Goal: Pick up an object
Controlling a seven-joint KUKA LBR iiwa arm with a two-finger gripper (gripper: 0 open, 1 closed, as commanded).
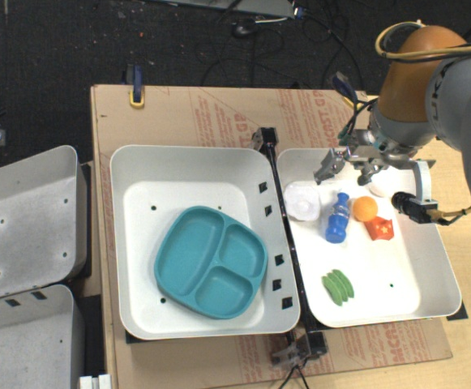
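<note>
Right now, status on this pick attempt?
Claw open, above the right bin's far end, holding nothing. Blue bottle, orange ball, white cup just below it. Nothing in the way.

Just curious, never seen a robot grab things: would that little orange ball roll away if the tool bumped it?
Probably. The orange ball looks round and smooth, so a nudge could send it rolling. The red piece lying against it might stop it on that side.
</note>
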